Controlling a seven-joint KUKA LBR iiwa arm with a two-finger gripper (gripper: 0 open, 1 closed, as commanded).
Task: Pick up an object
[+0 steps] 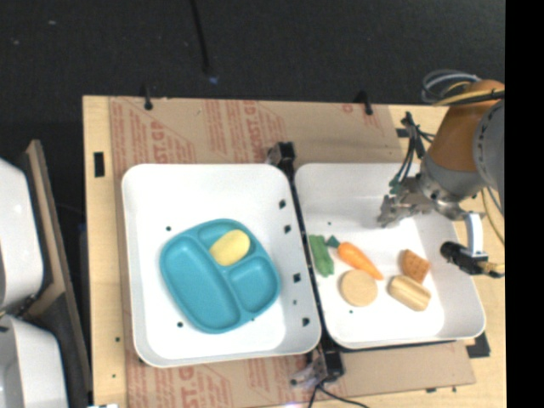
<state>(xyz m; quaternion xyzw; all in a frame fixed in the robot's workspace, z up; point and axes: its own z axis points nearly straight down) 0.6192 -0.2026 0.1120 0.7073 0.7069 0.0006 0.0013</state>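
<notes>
Jaws (393, 215) over right bin (463, 317), near carrot (359, 258)

Two white bins sit side by side. The left bin (153, 228) holds a blue tray (204, 291) with a yellow lump (229, 246) in it. The right bin (357, 185) holds a carrot (359, 259), a green piece (321, 254), a round slice (358, 288) and two bread pieces (409, 293) — the gripper (398, 208) hangs at upper right, above them.

We see red printed lettering on the cardboard (204, 130) under the bins, but it is too small to read.
</notes>
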